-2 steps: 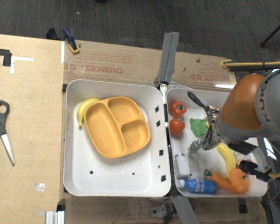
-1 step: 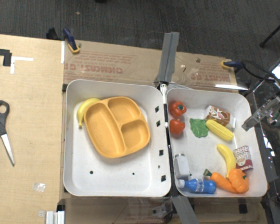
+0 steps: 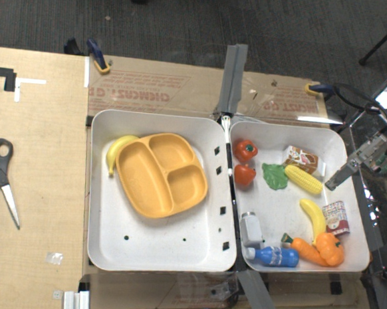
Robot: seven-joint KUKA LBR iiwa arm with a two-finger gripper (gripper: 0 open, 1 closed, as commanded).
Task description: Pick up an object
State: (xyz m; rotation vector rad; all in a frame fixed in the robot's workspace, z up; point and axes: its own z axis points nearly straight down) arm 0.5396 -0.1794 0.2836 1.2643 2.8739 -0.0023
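Surface: a pale wooden surface (image 3: 30,191) is seen carrying two shallow white bins set side by side, with brown cardboard laid beneath them.
Left bin: the left bin (image 3: 106,243) is occupied by an orange divided plate (image 3: 162,175) lying tilted near its middle; a yellow banana (image 3: 117,150) is tucked against the plate's upper left edge, touching it.
Right bin: the right bin (image 3: 345,262) is filled with small toy foods.
Upper row: two red tomatoes (image 3: 246,149) are placed one above the other near the bin's left wall; a green leafy piece (image 3: 275,175) lies just beside them, then a yellow corn cob (image 3: 303,180), with a small brown carton (image 3: 301,157) above the cob.
Lower row: a second banana (image 3: 314,216) is laid near the middle right, a red-and-white packet (image 3: 335,217) just beside it; an orange carrot (image 3: 309,251) and an orange pepper (image 3: 329,248) are seen at the lower right corner, touching each other.
Lower left corner: a blue bottle (image 3: 275,257) lies on its side, with a grey object (image 3: 251,227) just above it.
Claw: the claw (image 3: 335,179) is held at the right bin's right edge, near the corn cob; whether it is open or closed cannot be told, and nothing is seen gripped in it.
Other items: scissors (image 3: 2,169) are left on the surface, well apart from the bins.
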